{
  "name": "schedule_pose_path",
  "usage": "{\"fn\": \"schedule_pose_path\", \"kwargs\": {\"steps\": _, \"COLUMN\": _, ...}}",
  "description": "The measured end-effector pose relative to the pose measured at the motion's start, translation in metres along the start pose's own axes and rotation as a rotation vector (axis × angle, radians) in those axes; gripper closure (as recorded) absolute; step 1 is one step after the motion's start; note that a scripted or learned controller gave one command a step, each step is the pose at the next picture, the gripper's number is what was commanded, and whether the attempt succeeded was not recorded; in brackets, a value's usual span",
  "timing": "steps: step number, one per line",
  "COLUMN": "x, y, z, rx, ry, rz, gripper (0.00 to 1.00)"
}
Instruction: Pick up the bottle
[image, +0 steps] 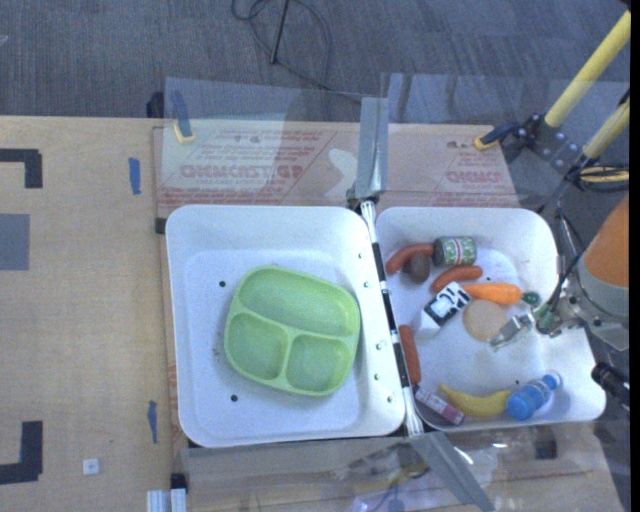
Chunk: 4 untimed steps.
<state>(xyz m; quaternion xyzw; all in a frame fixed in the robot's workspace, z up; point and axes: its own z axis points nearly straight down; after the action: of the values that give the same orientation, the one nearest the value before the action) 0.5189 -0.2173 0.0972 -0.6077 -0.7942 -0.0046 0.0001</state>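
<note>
The bottle (530, 397) is small, clear blue plastic with a blue cap. It lies on its side in the front right corner of the right bin (536, 232), next to a banana (478, 402). My gripper (512, 329) hangs over the right side of that bin, beside a beige round disc (483, 320). It is farther back than the bottle and apart from it, with nothing seen in its grasp. The arm's orange band (612, 250) is at the right edge.
The right bin also holds a green-labelled can (455, 250), a carrot (492, 293), two sausages (458, 276), a brown ball (418, 268), a black-and-white box (447, 303) and a red stick (408, 352). A green divided plate (292, 330) lies in the left bin (190, 240).
</note>
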Motion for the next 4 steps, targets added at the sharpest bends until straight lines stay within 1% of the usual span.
{"fn": "schedule_pose_path", "kwargs": {"steps": 1, "x": 0.005, "y": -0.038, "z": 0.011, "rx": 0.004, "ry": -0.004, "rz": -0.256, "gripper": 0.0}}
{"fn": "schedule_pose_path", "kwargs": {"steps": 2, "x": 0.005, "y": -0.038, "z": 0.011, "rx": 0.004, "ry": -0.004, "rz": -0.256, "gripper": 0.0}}
{"fn": "schedule_pose_path", "kwargs": {"steps": 3, "x": 0.003, "y": -0.037, "z": -0.001, "rx": -0.001, "ry": -0.01, "rz": -0.252, "gripper": 1.0}}
{"fn": "schedule_pose_path", "kwargs": {"steps": 4, "x": 0.003, "y": -0.037, "z": -0.001, "rx": -0.001, "ry": -0.01, "rz": -0.252, "gripper": 0.0}}
